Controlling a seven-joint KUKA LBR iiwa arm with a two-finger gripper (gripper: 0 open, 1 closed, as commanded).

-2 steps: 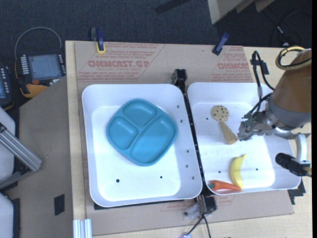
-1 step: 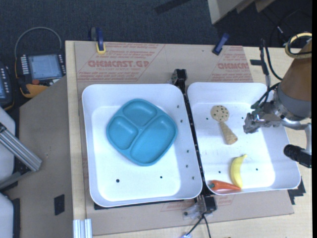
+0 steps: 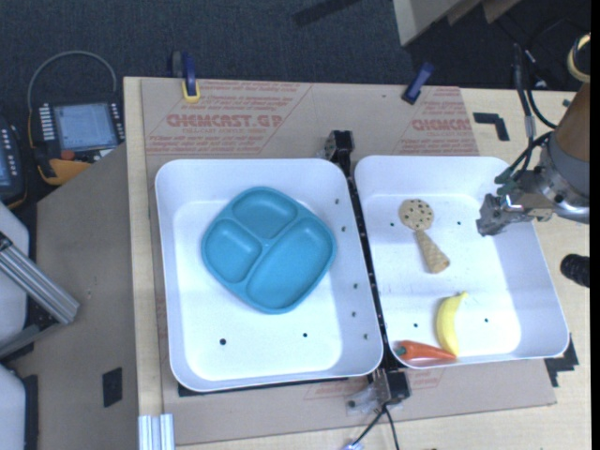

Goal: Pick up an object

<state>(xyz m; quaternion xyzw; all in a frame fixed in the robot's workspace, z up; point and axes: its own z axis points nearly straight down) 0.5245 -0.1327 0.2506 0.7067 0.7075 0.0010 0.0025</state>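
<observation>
Right bin (image 3: 525,251) has three candidates: a toy ice cream cone (image 3: 425,233) near the middle, and a banana (image 3: 451,323) beside a carrot (image 3: 424,351) by the front wall. The gripper (image 3: 494,216) hovers near the right side, nothing in it, and I can't tell how wide it's set. I'd guess they're all light, rigid, slick plastic, so I'd pinch the banana across its fat middle.

Two white bins sitting side by side, holding four items in total.
One blue divided plate (image 3: 269,261) is lying in the left bin (image 3: 187,345); one ice-cream cone toy (image 3: 424,233), one banana (image 3: 451,323) and one carrot (image 3: 424,351) are lying in the right bin (image 3: 525,289).
</observation>
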